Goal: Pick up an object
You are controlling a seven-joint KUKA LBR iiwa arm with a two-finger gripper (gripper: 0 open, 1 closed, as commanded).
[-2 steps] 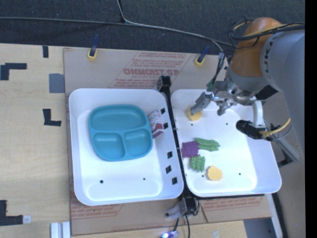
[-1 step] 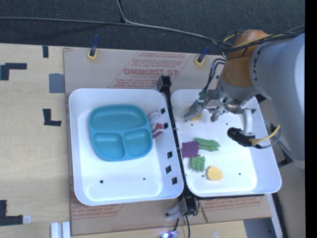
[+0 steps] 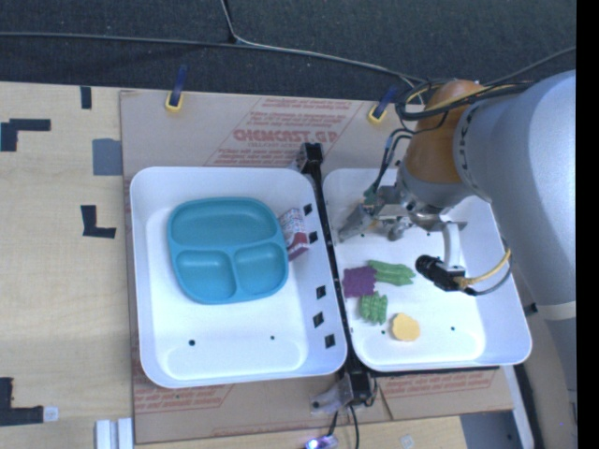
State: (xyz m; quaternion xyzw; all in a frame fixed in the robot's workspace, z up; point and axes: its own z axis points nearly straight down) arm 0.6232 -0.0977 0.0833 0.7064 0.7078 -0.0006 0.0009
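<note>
My gripper (image 3: 374,226) hangs over the far left part of the right bin (image 3: 496,344), below the grey arm with its orange band. Its two metal fingers stand spread apart, open, with nothing between them. Just in front of it on the bin floor lie a purple piece (image 3: 357,281), a long green piece (image 3: 392,272), a smaller green piece (image 3: 374,308) and a yellow round piece (image 3: 405,327). None of them touches the gripper.
The left bin (image 3: 159,344) holds a blue divided plate (image 3: 227,249) and a small red and white object (image 3: 296,233) against its right wall. A black cable end (image 3: 438,271) hangs beside the wrist over the right bin. The arm covers the bin's far right.
</note>
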